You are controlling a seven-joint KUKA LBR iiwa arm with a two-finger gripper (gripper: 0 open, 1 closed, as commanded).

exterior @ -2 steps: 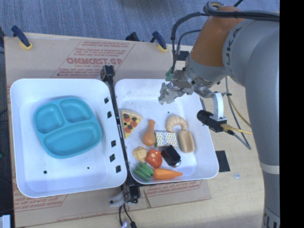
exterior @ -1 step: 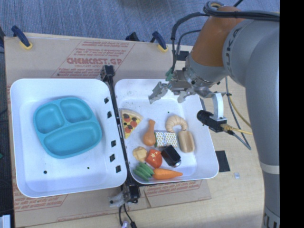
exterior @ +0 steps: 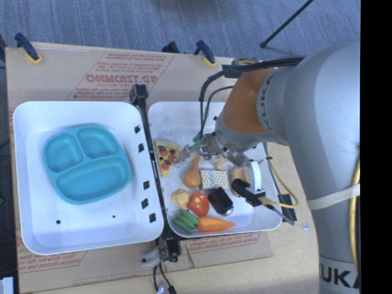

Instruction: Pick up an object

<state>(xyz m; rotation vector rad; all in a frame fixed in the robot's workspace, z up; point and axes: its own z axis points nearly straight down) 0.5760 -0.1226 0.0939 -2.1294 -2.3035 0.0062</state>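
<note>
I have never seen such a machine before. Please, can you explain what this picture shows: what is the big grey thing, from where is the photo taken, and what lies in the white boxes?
The big grey thing is a robot arm with an orange band, reaching in from the right. One camera above the bench looks down at a slant. Its gripper hangs over the right white bin; whether its fingers hold anything cannot be seen. That bin holds toy food: a pizza slice, a drumstick, a tomato, a carrot, a green vegetable, and a black object. The left white bin holds a blue divided plate.
</note>
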